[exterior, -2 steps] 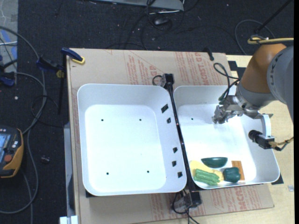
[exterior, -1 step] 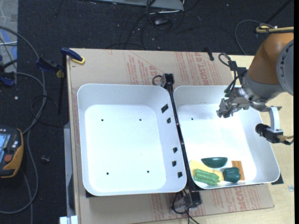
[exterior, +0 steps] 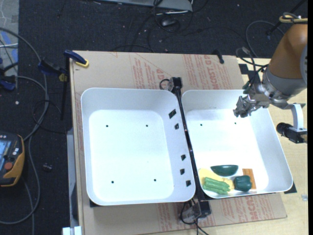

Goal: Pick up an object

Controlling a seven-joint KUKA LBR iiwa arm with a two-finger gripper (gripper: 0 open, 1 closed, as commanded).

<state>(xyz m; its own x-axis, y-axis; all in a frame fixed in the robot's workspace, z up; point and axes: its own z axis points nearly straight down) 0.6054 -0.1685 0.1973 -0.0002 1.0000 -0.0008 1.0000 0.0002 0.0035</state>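
Observation:
Several small objects lie at the near end of the right bin [exterior: 266, 131]: a dark green bowl-like piece [exterior: 224, 170], a light green ridged piece [exterior: 216, 185], a dark green lump [exterior: 242, 182], a yellow flat piece [exterior: 209, 173] and an orange piece [exterior: 249, 173]. My gripper [exterior: 242, 108] hangs over the far right part of that bin, well away from the objects. Nothing shows between its fingers.
The left bin [exterior: 129, 102] sits beside the right one, with a black divider strip [exterior: 183, 131] between them. Both rest on a cardboard sheet [exterior: 127, 65]. A blue and yellow clamp [exterior: 76, 58] sits at the sheet's far left corner. Cables lie on the dark floor.

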